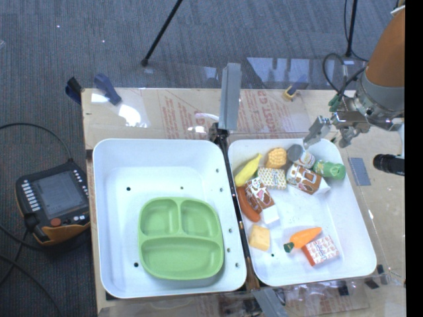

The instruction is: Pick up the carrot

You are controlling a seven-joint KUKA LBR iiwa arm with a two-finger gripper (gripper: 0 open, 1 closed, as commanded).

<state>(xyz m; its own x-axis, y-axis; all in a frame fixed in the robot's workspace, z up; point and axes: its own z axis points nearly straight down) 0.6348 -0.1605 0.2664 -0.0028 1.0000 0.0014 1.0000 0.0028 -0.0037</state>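
Note:
The carrot (305, 237), orange with a dark green stub at its left end, lies in the front part of the right bin (357, 216). It rests just above a small red and white box (322, 249). My gripper (328, 136) hangs over the back edge of the right bin, well behind the carrot and apart from it. Its fingers stand spread, with nothing between them.
Behind the carrot the right bin holds a banana (248, 169), corn (276, 157), a can (295, 154), a green bottle (330, 170), small cartons (304, 179) and a yellow cheese wedge (260, 238). The left bin (112, 177) bears a green divided plate (180, 238). A teach pendant (56, 200) lies off the bench at left.

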